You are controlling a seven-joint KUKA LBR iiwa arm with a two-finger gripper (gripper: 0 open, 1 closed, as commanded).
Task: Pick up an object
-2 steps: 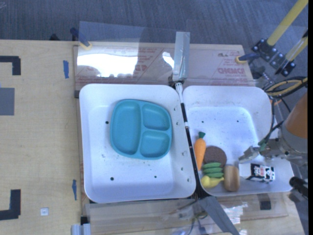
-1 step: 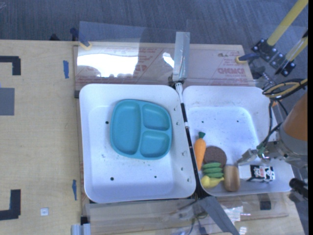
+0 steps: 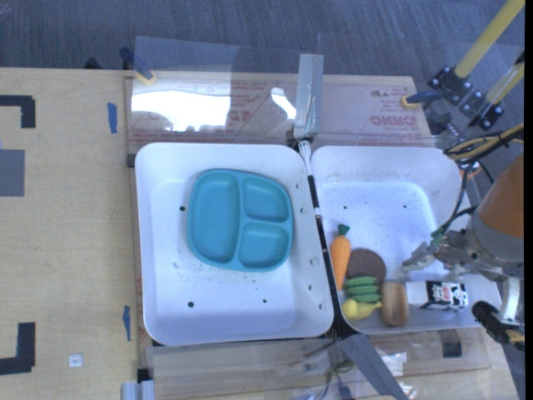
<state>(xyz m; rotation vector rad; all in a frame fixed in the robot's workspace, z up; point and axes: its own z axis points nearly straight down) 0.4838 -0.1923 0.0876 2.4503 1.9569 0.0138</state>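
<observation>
- I see the arm [image 3: 504, 215] at the right edge of the frame, its grey wrist with the orange band hanging over the right side of the right bin [image 3: 379, 173].
- The tool [image 3: 420, 257] sits low over the right bin's floor, right of the food pile; I cannot tell how it is set.
- The toy foods cluster at the lower left of the right bin: an orange carrot [image 3: 341, 257] against the bin's left wall, a brown round piece [image 3: 367, 264] just beside it, a green piece [image 3: 362, 287] and a yellow piece [image 3: 356, 308] below, and a tan bread roll [image 3: 395, 302] to their right.
- Nothing is visibly gripped by the tool.
- A small black-and-white box [image 3: 447, 293] lies at the lower right of that bin.
- In the left bin [image 3: 158, 248] a blue sectioned plate [image 3: 240, 220] lies near the middle.
- Both bins rest on the tabletop [image 3: 67, 223].
</observation>
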